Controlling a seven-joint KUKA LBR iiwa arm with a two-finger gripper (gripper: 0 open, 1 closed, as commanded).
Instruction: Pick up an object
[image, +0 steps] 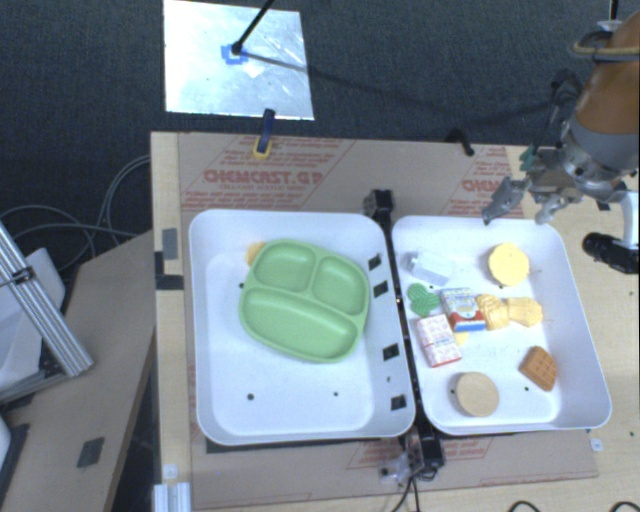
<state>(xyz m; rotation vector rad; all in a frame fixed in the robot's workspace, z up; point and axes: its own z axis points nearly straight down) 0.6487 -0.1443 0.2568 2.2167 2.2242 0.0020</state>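
Note:
My gripper (524, 203) hangs above the far edge of the right bin (575, 330), its two fingers spread open with nothing between them. Just below it in the bin lies a yellow round piece (509, 264). Nearer the middle sit a small clear wrapper (430, 270), a green toy (422, 298), a red and white carton (462, 309), a yellow figure (518, 313) and a pink wafer box (437, 340). A brown waffle (538, 368) and a tan round disc (476, 393) lie toward the front.
The left bin (215, 330) holds a green divided plate (303, 299) with a small orange piece (256, 252) peeking from behind it. A black divider (392, 300) runs between the bins. A foil sheet (238, 60) lies beyond the bench.

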